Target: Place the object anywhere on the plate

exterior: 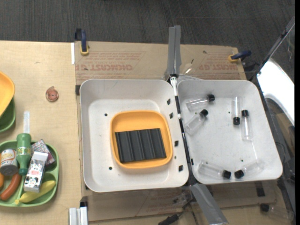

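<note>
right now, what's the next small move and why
Probably reach into the right bin for the vial lying near its right side. The vials all lie in that bin, while the orange plate in the left bin bears a dark ribbed block.

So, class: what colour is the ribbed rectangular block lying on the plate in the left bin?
Dark grey ribbed block, on the orange plate; camera view.

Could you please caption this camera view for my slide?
Dark ribbed block on orange plate in left bin; clear vials in right bin.
</note>
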You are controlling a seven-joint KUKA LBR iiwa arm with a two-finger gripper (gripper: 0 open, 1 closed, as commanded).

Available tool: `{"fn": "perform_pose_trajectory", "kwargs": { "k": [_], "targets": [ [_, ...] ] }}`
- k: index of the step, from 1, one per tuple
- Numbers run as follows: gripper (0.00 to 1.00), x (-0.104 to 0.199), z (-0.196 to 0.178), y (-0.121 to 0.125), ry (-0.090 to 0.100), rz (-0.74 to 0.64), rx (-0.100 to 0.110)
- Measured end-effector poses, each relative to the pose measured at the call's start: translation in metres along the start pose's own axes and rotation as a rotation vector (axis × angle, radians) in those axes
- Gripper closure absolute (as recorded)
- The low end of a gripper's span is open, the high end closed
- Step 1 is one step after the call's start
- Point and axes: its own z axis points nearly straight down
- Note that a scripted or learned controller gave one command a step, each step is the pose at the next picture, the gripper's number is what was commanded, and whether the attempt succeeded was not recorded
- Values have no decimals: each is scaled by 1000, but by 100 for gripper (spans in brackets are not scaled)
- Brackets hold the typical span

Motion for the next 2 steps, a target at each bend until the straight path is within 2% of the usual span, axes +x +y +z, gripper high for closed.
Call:
{"fn": "perform_pose_trajectory", "kwargs": {
  "k": [1, 2],
  "targets": [
    [0, 0, 0, 0, 0, -176, 0],
    [0, 0, 1, 0, 1, -519, -1]
  ]
}}
